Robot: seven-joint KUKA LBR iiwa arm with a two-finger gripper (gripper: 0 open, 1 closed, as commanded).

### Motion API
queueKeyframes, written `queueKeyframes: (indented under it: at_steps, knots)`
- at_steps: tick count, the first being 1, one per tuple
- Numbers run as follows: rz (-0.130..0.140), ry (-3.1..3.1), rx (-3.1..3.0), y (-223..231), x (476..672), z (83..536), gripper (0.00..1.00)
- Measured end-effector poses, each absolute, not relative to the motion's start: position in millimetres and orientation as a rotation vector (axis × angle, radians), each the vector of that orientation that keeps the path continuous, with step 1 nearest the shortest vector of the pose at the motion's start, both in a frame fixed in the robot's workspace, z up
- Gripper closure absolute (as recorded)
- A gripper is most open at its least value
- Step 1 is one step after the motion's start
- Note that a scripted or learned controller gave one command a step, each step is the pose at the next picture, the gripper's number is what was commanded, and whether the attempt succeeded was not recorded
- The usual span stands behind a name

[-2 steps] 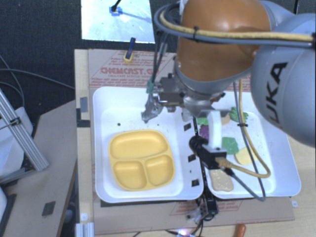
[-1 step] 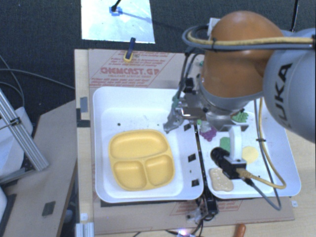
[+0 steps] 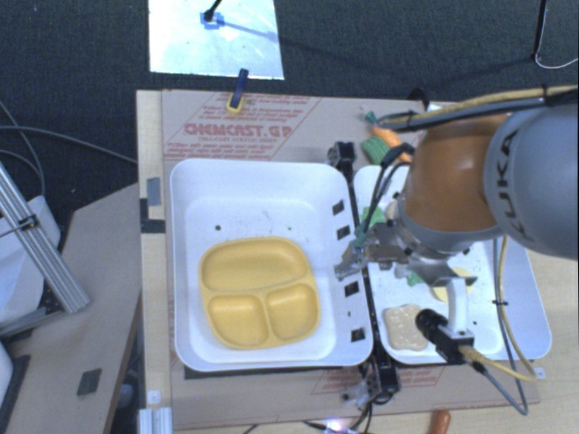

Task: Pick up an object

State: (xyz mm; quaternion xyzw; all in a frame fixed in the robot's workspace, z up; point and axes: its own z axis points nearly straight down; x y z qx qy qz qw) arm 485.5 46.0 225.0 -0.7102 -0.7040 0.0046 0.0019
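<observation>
My gripper hangs low over the right bin, below the orange wrist band, and the arm's bulk covers most of that bin. A beige toast-like piece lies at the bin's near left, just left of the gripper. A small yellow item and a green scrap peek out right under the gripper. Another green object sits at the bin's left wall. An orange and green carrot-like toy lies at the far edge. I see nothing held.
The left bin holds a yellow divided plate in its near half. A black divider with clips runs between the bins. Cables trail from the arm over the right bin's near side.
</observation>
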Motion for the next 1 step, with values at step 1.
queueKeyframes:
  at_steps: [1]
  knots:
    - [-0.003,-2.229,-2.217,73.3,552.2,181.7,0.00]
